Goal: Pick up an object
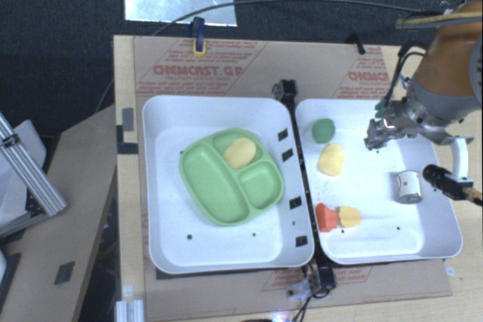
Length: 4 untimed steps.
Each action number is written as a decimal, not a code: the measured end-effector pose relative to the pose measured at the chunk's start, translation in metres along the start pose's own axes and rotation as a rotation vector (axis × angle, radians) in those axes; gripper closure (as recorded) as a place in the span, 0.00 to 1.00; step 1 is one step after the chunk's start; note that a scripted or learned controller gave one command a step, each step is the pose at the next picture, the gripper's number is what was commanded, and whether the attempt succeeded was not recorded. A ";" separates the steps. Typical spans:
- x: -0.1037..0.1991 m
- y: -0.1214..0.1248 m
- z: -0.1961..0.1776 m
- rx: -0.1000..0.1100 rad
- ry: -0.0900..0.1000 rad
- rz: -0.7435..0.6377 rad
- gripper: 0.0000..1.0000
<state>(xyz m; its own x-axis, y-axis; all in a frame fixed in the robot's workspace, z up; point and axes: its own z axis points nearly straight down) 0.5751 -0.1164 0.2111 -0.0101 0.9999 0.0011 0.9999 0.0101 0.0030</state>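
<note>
- Camera view, layout: two white bins are seen side by side across the middle of the frame, the left bin [162,162] and the right bin [438,230], resting on a cardboard sheet [196,68].
- Camera view, left bin: a green divided tray [219,188] lies at its centre, and a pale yellow object [240,153] is seen in the tray's upper compartment.
- Camera view, right bin: a green ball [323,130] is found at the upper left, a yellow lump [330,160] just below it, an orange and yellow toy [337,217] near the lower left corner, and a small white cylinder [408,186] toward the right.
- Camera view, arm: the gripper [377,135] is seen at the upper right of the right bin, to the right of the green ball and apart from it; nothing is seen between its fingers. Whether the pincer is spread or pressed together cannot be told from this angle.
- Step in hand: the approach is judged to be under way, with no object yet grasped.
- Next move: a target is to be settled on, the green ball and the yellow lump being nearest, and the gripper is to be brought over it and lowered with the fingers spread around it.
</note>
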 end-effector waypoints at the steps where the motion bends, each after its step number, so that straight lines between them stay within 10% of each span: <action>1: 0.055 -0.012 -0.013 0.001 0.000 0.000 1.00; 4: 0.194 -0.049 -0.026 0.003 0.001 0.000 1.00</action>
